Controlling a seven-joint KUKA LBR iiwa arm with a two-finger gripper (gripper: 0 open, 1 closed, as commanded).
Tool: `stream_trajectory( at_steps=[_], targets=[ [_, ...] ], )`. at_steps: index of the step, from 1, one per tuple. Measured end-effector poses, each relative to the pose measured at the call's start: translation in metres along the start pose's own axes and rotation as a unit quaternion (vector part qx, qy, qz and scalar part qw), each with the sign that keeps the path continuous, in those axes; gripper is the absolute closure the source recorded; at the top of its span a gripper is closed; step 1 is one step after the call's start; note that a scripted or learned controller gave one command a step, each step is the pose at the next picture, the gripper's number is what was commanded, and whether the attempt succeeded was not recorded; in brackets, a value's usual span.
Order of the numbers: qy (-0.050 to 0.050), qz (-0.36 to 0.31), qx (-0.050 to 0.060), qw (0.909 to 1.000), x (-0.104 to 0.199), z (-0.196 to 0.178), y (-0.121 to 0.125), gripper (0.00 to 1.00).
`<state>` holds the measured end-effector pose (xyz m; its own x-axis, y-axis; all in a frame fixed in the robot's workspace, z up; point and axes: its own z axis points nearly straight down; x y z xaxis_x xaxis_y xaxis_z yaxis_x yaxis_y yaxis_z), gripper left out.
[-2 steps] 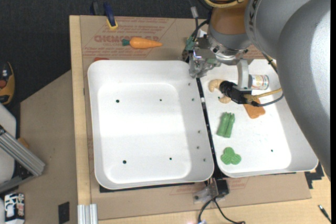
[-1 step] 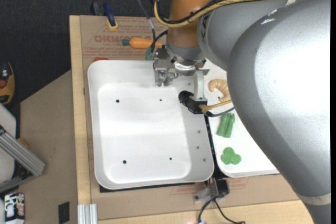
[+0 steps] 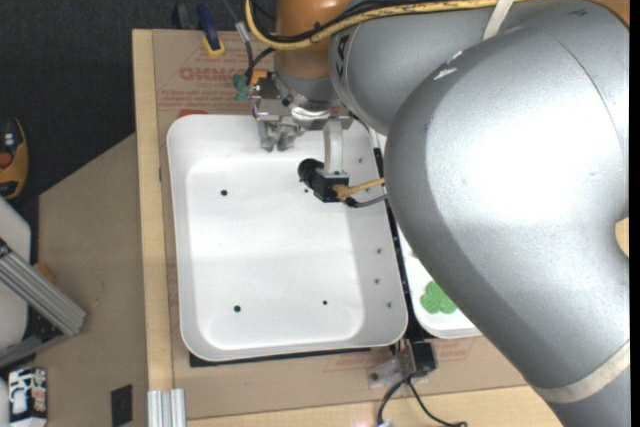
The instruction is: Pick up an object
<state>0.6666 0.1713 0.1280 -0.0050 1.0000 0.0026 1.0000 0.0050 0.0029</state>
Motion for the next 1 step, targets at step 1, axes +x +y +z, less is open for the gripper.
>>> stream_trajectory(
  at_steps=[1],
  targets=[
    [-0.001, 0.003, 0.005, 1.0, -0.0135, -0.027, -0.1185, 1.0]
  ],
)
